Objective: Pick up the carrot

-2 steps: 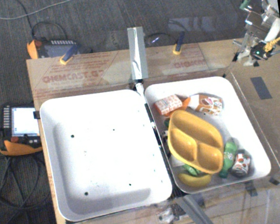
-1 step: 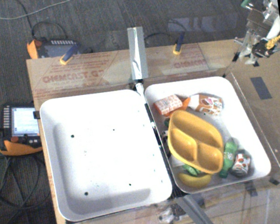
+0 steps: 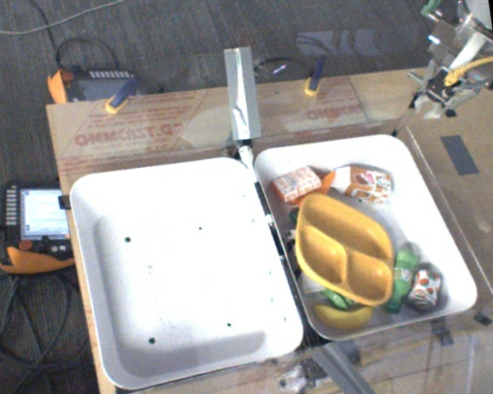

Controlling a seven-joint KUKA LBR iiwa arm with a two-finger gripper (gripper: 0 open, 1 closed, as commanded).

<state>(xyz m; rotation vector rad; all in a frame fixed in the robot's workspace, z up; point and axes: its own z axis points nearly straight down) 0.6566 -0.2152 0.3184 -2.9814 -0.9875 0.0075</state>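
Right now I see the gripper (image 3: 440, 91) up beyond the far right corner of the right bin (image 3: 432, 210), outside its rim and over the brown bench board (image 3: 490, 201). I cannot tell from this slant whether it is released or clenched, and I see nothing held in it.

The carrot (image 3: 330, 175), as far as I can make it out, is the small orange tapered piece well apart from the gripper, to its left and nearer the camera, inside the right bin. It is mostly hidden, so I am not sure of it. It sits wedged between two printed packs: one boxy orange-red carton (image 3: 295, 182) on its far side from the gripper, and one glossy white-and-orange pack (image 3: 369, 183) on the gripper's side.

Further from the gripper lies one smooth yellow plastic dish (image 3: 345, 255), oval, with two compartments, tilted on top of the other things. Beside it lie one green ridged piece (image 3: 404, 269), one round dark can (image 3: 425, 287) and one rounded yellow fruit shape (image 3: 342, 317) poking out from under the dish.

I count two bins, both shallow, white, with rounded corners. The left bin (image 3: 171, 180) is the one farthest from the gripper.
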